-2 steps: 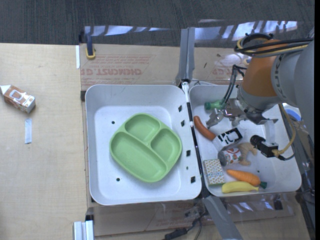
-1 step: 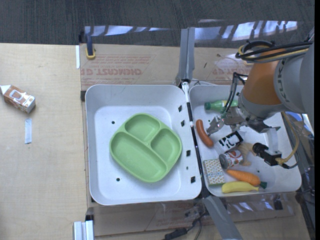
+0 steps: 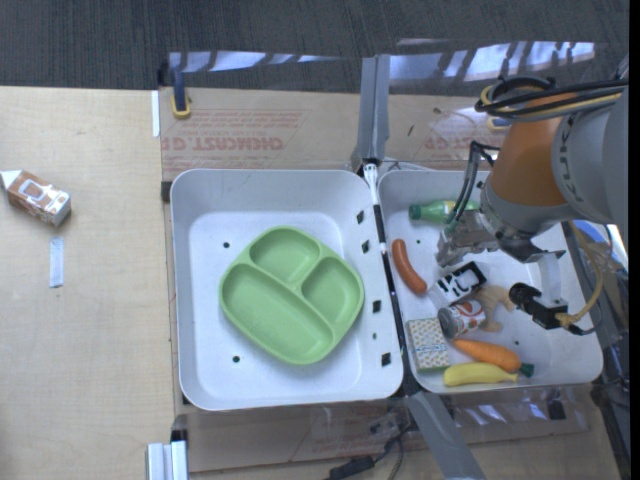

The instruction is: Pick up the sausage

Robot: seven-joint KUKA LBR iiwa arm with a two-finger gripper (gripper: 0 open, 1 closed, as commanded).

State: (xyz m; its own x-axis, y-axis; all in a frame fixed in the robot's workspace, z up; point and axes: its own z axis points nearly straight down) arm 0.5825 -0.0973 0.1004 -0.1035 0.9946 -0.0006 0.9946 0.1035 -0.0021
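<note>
The sausage (image 3: pixel 407 266), reddish-orange and slim, lies near the left wall of the right bin (image 3: pixel 580 368), running diagonally from upper left to lower right. My gripper (image 3: pixel 455 255) hangs over the middle of that bin, a short way to the right of the sausage and apart from it. It sits just above a black-and-white box (image 3: pixel 460 281). The grey arm with its orange band (image 3: pixel 525 163) comes in from the upper right.
Around the sausage in the right bin are a green bottle (image 3: pixel 435 210), a can (image 3: pixel 462 318), a patterned box (image 3: pixel 427 343), a carrot (image 3: pixel 488 353) and a banana (image 3: pixel 480 374). The left bin (image 3: pixel 200 228) holds a green divided plate (image 3: pixel 292 294). A small carton (image 3: pixel 38 198) lies far left.
</note>
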